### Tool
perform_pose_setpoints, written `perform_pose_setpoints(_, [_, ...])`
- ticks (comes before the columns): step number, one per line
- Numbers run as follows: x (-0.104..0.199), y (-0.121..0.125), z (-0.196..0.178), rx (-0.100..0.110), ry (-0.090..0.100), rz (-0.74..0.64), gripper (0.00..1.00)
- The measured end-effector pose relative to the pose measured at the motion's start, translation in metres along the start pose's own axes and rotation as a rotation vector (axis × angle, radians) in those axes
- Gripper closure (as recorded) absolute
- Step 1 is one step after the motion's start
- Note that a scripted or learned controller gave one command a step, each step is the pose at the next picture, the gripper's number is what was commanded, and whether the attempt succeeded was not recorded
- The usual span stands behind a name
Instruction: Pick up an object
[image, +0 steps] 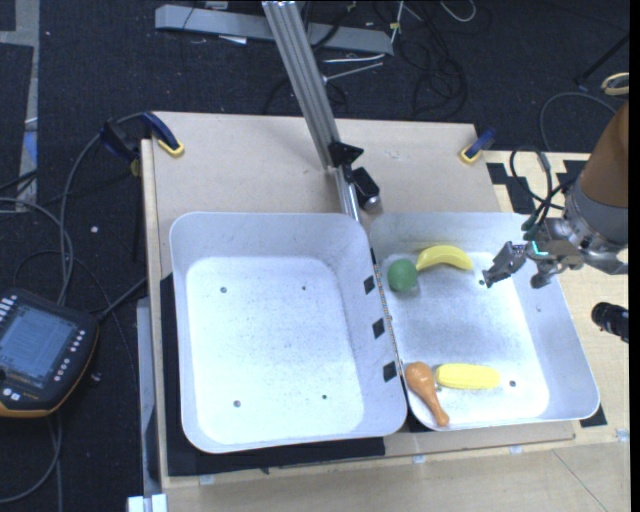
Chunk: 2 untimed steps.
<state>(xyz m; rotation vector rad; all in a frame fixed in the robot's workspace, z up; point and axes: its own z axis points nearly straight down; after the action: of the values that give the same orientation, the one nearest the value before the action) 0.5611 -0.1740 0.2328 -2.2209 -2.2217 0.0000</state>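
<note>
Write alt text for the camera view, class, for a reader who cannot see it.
The gripper hangs over the right bin, which holds a banana, a green ball, a yellow piece and an orange piece.

A pale wooden bench top (300, 165) stands on dark carpet (80, 60). Clamps with yellow tips grip its far corners, one at the left (160, 135) and one at the right (476, 148). A slanted aluminium rail (312, 85) rises from the middle of the bench's far side. Black cables (70, 240) trail over the carpet left of the bench, near a handheld control pendant (40, 350) with a lit screen. Beyond the bench lie grey metal bars (260, 25).
</note>
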Motion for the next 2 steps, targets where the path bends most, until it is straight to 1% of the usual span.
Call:
perform_pose_setpoints(1, [0.0,0.0,0.0,0.0,0.0,0.0,0.0])
perform_pose_setpoints(2, [-0.001,-0.01,0.057,0.005,0.001,0.0,0.0])
